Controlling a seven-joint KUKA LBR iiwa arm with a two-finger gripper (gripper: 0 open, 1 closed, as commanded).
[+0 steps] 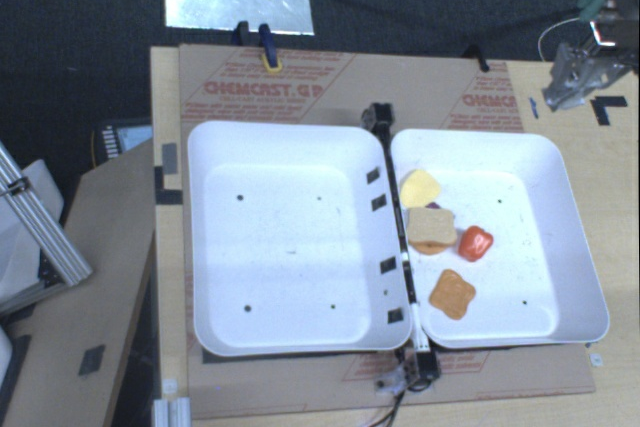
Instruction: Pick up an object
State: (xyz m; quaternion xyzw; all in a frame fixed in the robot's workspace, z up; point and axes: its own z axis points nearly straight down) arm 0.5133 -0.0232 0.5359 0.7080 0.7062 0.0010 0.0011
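We see the table (330, 80) filling the middle of the frame, its top a brown board printed with red lettering. Two shallow white bins sit directly on it, touching along a central seam: the left bin (205, 215) toward the frame's left and the right bin (560, 215) toward its right. A blue-and-yellow clamp (268, 48) grips the table's upper edge.

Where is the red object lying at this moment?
The red object lies in the right bin, left of its centre, just right of the tan bread-like piece and above the orange piece.
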